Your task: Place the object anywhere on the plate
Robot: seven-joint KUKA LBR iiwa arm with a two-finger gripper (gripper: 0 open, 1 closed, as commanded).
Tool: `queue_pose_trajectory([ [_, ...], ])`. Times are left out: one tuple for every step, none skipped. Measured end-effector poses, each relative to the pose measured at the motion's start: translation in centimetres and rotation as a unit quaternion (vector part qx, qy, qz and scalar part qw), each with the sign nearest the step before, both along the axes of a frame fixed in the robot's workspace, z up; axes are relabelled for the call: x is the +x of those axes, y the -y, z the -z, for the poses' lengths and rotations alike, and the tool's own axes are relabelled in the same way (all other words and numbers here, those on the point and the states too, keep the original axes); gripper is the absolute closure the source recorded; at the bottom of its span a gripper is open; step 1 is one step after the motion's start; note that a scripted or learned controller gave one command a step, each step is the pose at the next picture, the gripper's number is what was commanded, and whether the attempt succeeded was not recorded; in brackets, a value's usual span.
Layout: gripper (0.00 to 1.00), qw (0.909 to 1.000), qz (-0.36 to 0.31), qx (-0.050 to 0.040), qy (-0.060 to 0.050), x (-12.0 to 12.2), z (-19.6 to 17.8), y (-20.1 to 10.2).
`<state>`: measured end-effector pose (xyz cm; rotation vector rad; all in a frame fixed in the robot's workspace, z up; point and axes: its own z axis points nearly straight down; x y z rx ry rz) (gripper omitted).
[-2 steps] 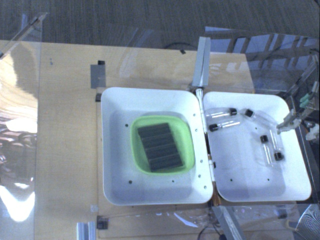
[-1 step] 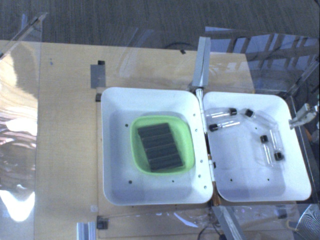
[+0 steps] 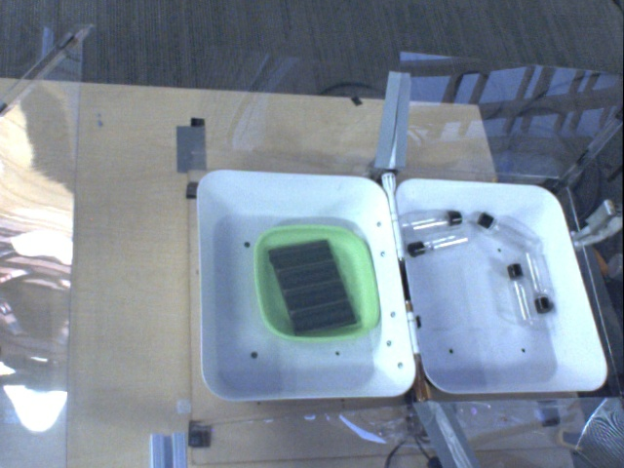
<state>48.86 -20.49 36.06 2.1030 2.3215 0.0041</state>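
Block (image 3: 312, 287) flat on plate (image 3: 264, 273)

A lime-green plate (image 3: 363, 261) is seen carrying a dark grey ribbed block (image 3: 312, 287); both bins (image 3: 224, 291) are white, clear black-capped tubes (image 3: 436, 220) are noted, the table (image 3: 117, 261) tan.

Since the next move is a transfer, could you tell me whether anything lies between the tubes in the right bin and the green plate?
Only the two bins' adjoining rims lie between them. The clear tubes rest in the right bin; the green plate in the left bin already carries a dark ridged block covering its middle.
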Motion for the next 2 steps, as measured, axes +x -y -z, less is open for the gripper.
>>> queue_pose_trajectory([
  [0.00, 0.9999, 0.017, 0.0012, -0.001, 0.0, 6.8, -2.4],
  [0.00, 0.9999, 0.014, -0.0003, 0.002, 0.0, -4.7, 0.1],
])
